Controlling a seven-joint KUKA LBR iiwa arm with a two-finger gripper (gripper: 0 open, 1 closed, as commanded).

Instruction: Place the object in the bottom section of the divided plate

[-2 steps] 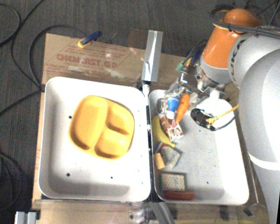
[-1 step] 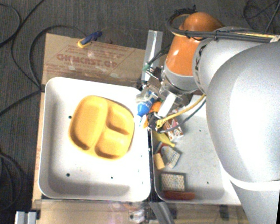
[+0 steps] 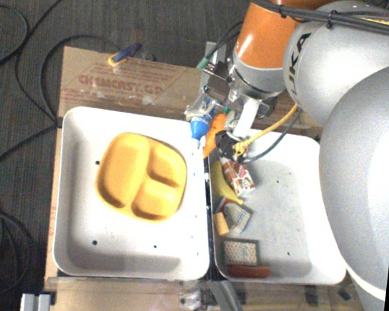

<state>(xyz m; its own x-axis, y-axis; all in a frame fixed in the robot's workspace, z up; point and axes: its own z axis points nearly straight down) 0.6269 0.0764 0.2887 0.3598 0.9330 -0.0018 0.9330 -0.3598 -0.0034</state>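
A yellow divided plate (image 3: 143, 176) lies in the left bin (image 3: 71, 242), and nothing rests in any of its sections. Its bottom section (image 3: 155, 201) is at the lower right of the plate. My gripper (image 3: 208, 126) hangs over the divider between the two bins, just past the plate's upper right corner. A blue piece (image 3: 199, 126) and an orange, carrot-like object (image 3: 215, 130) show at its tip. I cannot make out whether the orange object is held.
The right bin (image 3: 292, 219) holds a banana (image 3: 221, 183), a red-and-white carton (image 3: 239, 178), a cork-like cylinder (image 3: 221, 223), a grey packet (image 3: 239, 219), a speckled square (image 3: 240, 251) and a red sausage (image 3: 249, 270). Cardboard (image 3: 132, 87) lies behind the bins. The arm covers the upper right.
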